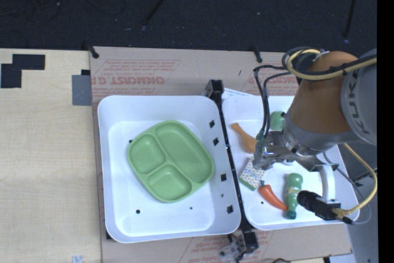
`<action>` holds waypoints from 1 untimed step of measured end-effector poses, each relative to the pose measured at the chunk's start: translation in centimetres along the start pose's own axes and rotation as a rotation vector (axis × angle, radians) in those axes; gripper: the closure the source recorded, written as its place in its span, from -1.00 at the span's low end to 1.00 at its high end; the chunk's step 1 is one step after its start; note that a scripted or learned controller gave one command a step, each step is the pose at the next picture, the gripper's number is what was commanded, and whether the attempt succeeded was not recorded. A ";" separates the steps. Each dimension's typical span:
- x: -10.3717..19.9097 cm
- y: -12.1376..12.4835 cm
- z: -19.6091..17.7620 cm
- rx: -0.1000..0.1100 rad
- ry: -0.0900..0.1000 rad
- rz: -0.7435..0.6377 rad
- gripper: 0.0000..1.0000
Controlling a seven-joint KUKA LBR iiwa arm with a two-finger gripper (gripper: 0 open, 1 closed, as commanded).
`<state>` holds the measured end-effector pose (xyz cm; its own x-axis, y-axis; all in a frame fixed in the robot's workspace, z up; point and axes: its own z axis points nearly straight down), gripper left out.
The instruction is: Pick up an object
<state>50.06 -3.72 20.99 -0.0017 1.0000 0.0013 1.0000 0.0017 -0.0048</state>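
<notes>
Right bin (271,105) | pincer (265,160) – chili (271,196) just below, apart

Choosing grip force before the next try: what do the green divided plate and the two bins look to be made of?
Green divided plate: probably moulded plastic, matte, judging by its uniform colour, soft rounded compartment ridges and lack of glare. Left bin and right bin: likely thin, smooth white plastic, with rounded corners and a faint sheen; painted metal cannot be ruled out.

The gripper (266,156) hangs low in the right bin (246,109), an orange wedge-shaped piece (243,135) just beside it toward the divider. Below lie a patterned packet (251,178), a red-orange pepper (271,196) and a green bottle (292,193). A green compartment plate (169,161) sits well apart in the left bin (117,163).
</notes>
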 end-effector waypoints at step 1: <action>5.4 0.0 0.8 0.001 0.000 -0.002 1.00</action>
<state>50.06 1.66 20.18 -0.0039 1.0000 0.0016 1.0000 0.0039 -0.0058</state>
